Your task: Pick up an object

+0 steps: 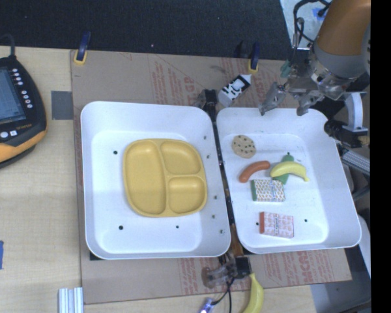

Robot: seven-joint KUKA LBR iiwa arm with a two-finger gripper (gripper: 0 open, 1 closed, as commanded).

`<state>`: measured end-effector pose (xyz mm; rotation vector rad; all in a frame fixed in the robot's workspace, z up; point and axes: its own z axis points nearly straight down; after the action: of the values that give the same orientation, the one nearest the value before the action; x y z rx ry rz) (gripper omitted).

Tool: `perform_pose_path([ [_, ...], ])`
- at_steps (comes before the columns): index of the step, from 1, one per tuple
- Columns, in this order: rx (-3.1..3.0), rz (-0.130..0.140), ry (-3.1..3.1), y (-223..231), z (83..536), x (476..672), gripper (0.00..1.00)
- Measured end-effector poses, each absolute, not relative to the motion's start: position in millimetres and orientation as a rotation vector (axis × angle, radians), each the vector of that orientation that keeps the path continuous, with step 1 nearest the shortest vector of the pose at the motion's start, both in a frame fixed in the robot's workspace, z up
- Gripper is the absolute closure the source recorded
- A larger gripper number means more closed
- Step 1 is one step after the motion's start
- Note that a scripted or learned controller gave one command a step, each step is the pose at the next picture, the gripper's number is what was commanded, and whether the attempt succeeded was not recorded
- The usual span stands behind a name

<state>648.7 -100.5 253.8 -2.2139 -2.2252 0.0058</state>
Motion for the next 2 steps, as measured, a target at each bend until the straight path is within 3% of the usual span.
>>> perform_pose_path([
  [1,-2.213,0.009,-2.225,-110,159,617.8,0.0],
  [2,-2.212,0.009,-2.227,-105,105,621.9,0.0],
])
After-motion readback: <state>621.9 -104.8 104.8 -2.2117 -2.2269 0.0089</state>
